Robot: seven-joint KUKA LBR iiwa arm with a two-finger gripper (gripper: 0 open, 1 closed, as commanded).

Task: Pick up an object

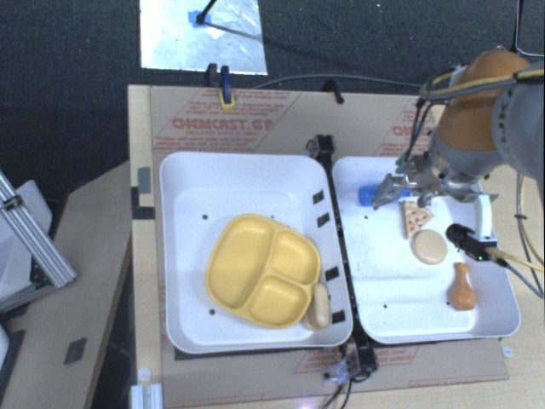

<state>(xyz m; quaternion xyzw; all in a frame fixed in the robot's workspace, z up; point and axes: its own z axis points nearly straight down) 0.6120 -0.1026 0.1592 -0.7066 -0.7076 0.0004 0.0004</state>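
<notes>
My gripper [407, 196] hangs over the back of the right bin [502, 318], open, with nothing between its fingers. Just left of it lies a small blue object [368, 196], partly covered by the left finger [390, 188]. A pizza-slice toy [415, 220] lies directly below the gripper. Nearer the front are a round beige disc [429, 248] and an orange-brown drumstick-shaped toy [462, 290]. In the left bin [183, 228] a yellow divided plate [262, 269] rests with a beige oblong piece [319, 306] at its right edge.
A black divider [334, 228] runs between the two bins. The arm's orange band [473, 100] and a black cable fitting [467, 239] hang over the right bin's right side. The left half of the right bin's floor [375, 262] is bare.
</notes>
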